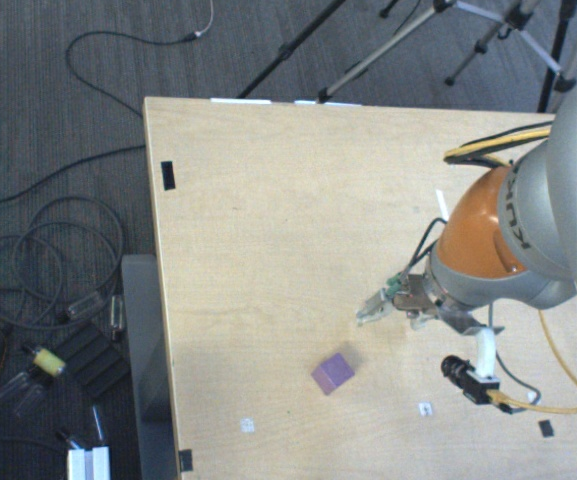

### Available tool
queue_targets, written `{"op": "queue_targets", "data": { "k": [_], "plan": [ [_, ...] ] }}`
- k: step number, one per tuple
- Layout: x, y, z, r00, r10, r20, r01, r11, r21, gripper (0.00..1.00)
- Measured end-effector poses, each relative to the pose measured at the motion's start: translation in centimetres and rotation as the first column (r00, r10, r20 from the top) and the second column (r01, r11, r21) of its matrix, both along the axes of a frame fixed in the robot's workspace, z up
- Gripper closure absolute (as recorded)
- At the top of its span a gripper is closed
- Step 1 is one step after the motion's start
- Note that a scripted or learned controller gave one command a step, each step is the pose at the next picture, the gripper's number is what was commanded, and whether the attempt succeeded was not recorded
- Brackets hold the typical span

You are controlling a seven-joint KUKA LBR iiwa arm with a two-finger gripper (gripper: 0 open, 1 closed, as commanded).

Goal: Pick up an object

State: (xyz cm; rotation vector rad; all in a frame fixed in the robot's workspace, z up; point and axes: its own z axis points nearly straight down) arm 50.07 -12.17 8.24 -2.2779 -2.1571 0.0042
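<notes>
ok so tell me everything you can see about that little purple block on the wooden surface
The purple block is a small cube-like piece, lilac on top with slightly darker sides, matte, perhaps foam or plastic. It lies flat on the light wooden surface, turned at an angle to the board's edges, toward the near edge. Nothing touches it: the gripper hangs up and to its right, clearly apart, and a tiny white marker lies lower left.

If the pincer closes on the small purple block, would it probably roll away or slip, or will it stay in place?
The purple block looks like a small cube with flat faces, so it would probably slide, not roll, if nudged. It seems solid and stiff, so the pincer is unlikely to crush it. It lies alone on the smooth wooden bench, so a glancing touch may push it aside.
</notes>
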Motion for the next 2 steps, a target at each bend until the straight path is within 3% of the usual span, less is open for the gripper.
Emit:
{"op": "queue_targets", "data": {
  "k": [1,2],
  "plan": [
    [-0.09,0.09,0.76,1.0,0.0,-0.004,0.0,1.0,0.002,1.0],
    [-0.09,0.08,0.76,1.0,0.0,-0.004,0.0,1.0,0.001,0.0]
  ]
}}
